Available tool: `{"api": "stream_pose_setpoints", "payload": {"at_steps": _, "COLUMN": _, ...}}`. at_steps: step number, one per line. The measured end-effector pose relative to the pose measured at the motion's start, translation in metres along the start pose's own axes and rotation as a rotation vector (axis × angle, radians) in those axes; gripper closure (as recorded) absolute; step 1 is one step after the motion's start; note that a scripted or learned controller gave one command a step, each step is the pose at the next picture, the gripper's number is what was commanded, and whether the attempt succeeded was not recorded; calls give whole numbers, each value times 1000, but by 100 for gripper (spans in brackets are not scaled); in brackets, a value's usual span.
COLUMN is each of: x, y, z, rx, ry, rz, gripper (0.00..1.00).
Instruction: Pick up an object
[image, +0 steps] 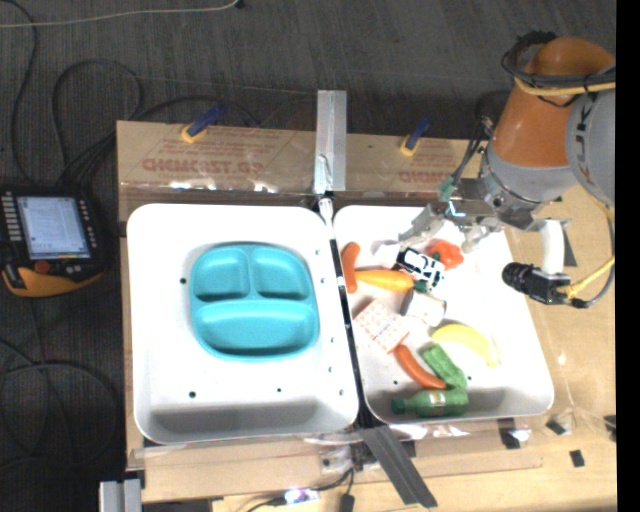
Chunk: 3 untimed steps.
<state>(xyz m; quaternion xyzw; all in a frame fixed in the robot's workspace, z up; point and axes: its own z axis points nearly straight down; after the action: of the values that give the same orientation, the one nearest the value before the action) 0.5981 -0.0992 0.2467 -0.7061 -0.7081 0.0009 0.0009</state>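
Note:
The right bin (520, 330) holds a jumble of toy items. A red sausage (349, 266), an orange carrot (385, 281), a black-and-white piece (421, 266) and a red-orange piece (448, 253) lie near its back. Further forward are a checked white card (381, 325), a yellow banana (468, 342), an orange pepper (417, 367), a green cucumber (444, 364) and a green bottle (431, 402). My gripper (449, 228) hovers over the bin's back edge, just above the red-orange and black-and-white pieces. It is open, its fingers spread apart, with nothing between them.
The left bin (160, 380) bears a blue compartment tray (254, 299). A metal divider (331, 140) runs between the bins at the back. A tablet-like pendant (48, 233) lies on the floor at far left. A black cylinder (530, 279) juts from the arm's right side.

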Motion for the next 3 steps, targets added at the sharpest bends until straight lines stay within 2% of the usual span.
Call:
{"api": "stream_pose_setpoints", "payload": {"at_steps": 1, "x": 0, "y": 3, "z": 157, "rx": -9, "ry": -1, "rz": 239, "gripper": 0}}
{"api": "stream_pose_setpoints", "payload": {"at_steps": 2, "x": 0, "y": 3, "z": 148, "rx": -8, "ry": 0, "rz": 239, "gripper": 100}}
{"api": "stream_pose_setpoints", "payload": {"at_steps": 3, "x": 38, "y": 24, "z": 41, "rx": -1, "ry": -1, "rz": 91, "gripper": 100}}
